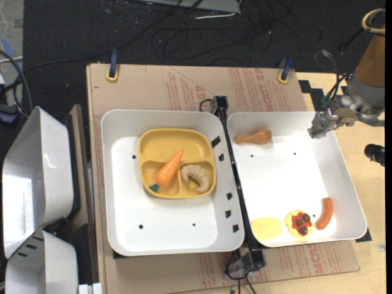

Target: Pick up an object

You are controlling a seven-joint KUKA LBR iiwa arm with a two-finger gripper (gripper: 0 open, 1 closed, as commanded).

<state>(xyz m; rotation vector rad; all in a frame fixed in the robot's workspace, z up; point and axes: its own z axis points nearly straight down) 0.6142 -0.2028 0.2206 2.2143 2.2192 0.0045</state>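
My gripper (320, 127) hangs over the far right rim of the right bin (294, 164), with nothing visibly between its fingers. In that bin lie a brown chicken drumstick (254, 138) at the back, a red-orange sausage (324, 213) at the front right, a small pizza slice with red toppings (299, 222) and a flat yellow disc (266, 228) at the front. The left bin (122, 213) holds a yellow divided plate (150, 146) bearing an orange carrot (169, 167) and a pale shrimp (196, 176).
A black divider with clips (228, 164) runs between the two bins. The bins rest on a cardboard sheet (171, 84) held by yellow clamps at the back. White containers (33, 176) stand off the bench at the left. Cables lie on the dark floor behind.
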